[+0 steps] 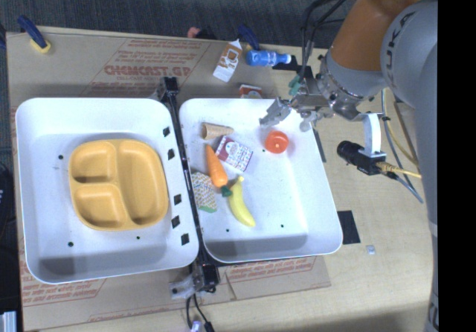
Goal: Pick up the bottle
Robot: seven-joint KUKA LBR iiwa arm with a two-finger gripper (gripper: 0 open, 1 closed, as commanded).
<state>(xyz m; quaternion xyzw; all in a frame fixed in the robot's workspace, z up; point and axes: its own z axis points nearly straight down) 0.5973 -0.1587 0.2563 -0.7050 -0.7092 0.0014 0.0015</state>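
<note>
A small blue bottle [262, 59] with a white cap lies on its side on the cardboard behind the right bin [316, 196], outside it. My gripper [290, 117] hangs over the right bin's far right corner, in front of the bottle and apart from it. Its two fingers [274, 113] stand spread open with nothing between them. Just below the fingers, on the bin floor, sits a small round orange-red object [277, 142]; I cannot tell what it is.
The right bin also holds a banana [241, 204], a carrot [216, 167], a red-and-white packet [234, 153], a brown cup [216, 130] and a speckled flat piece [204, 190]. A yellow divided tray [119, 183] lies in the left bin [44, 249]. A small carton [227, 61] lies near the bottle.
</note>
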